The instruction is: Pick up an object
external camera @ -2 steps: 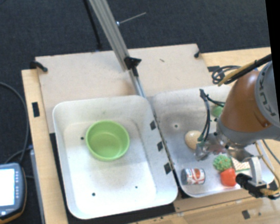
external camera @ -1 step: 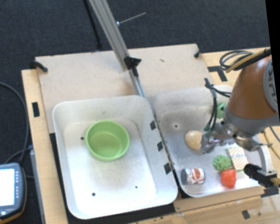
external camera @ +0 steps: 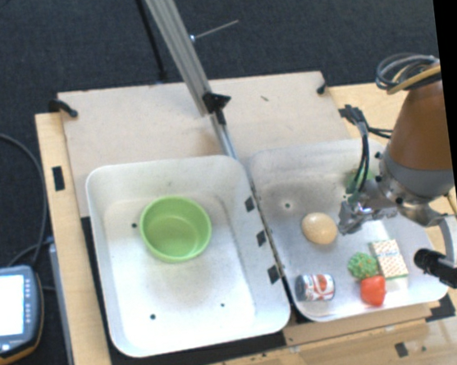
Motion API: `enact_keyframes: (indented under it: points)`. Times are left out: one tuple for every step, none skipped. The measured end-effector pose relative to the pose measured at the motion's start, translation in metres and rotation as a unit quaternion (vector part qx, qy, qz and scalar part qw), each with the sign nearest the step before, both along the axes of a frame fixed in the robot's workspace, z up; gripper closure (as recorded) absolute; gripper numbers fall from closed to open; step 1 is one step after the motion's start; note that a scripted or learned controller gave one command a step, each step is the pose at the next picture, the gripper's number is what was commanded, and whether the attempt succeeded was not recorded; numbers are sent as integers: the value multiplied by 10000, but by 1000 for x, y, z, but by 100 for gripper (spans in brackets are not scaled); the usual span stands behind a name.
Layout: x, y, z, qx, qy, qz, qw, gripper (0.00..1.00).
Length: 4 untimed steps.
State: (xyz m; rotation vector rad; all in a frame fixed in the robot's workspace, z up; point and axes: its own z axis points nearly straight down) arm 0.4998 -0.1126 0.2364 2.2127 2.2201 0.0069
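Egg-shaped tan object (external camera: 319,228) lies long axis roughly left-right, just beside the gripper (external camera: 350,219), whose state I cannot tell.

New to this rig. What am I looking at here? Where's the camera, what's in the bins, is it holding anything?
One fixed camera looks down at a slant on a bench with two shallow white bins. The grey-and-orange arm reaches in from the right. Its hand hangs low over the right bin, beside a tan egg-shaped object. I see nothing between its fingers. Also in that bin: a small can, a green broccoli-like piece, a red piece and a small box. The left bin holds a green bowl.
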Motion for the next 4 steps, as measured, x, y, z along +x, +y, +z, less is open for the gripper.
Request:
enact_keyframes:
  points:
    - [13, 56, 6, 17, 28, 25, 10000, 100]
    - [19, 99, 5, 15, 35, 21, 10000, 100]
    - [22, 146, -3, 14, 49, 16, 10000, 100]
    - [20, 196, 9, 20, 37, 25, 10000, 100]
